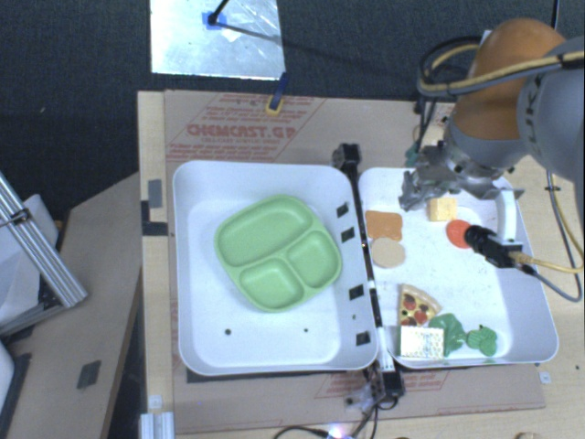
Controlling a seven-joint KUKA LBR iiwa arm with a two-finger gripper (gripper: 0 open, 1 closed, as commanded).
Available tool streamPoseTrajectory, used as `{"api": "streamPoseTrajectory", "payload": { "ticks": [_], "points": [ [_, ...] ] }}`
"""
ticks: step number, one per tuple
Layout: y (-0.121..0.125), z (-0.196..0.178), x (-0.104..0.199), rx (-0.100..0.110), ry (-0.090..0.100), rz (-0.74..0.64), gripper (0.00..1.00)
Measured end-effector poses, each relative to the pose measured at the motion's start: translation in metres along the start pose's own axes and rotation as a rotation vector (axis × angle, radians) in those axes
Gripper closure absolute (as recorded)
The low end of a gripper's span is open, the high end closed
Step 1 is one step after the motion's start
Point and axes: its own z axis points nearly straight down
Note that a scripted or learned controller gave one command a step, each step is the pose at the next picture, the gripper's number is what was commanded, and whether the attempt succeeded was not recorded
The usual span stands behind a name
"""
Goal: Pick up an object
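where the pincer (419, 193) hovers, a yellow block (442, 209) lies just beside.

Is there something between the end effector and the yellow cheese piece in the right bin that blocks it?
Nothing visible blocks it. The end effector hangs over the far end of the right bin, and the yellow cheese piece lies right beside it on bare bin floor.

Green divided tray (277, 253) in left white bin (196, 245), foil sheet (217, 24) at top, aluminium rail (32, 245) far left
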Motion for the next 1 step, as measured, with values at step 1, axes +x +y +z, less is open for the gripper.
{"api": "streamPoseTrajectory", "payload": {
  "ticks": [1],
  "points": [
    [-0.0113,0.0001,-0.0031,0.002,-0.001,0.005,1.00]
  ]
}}
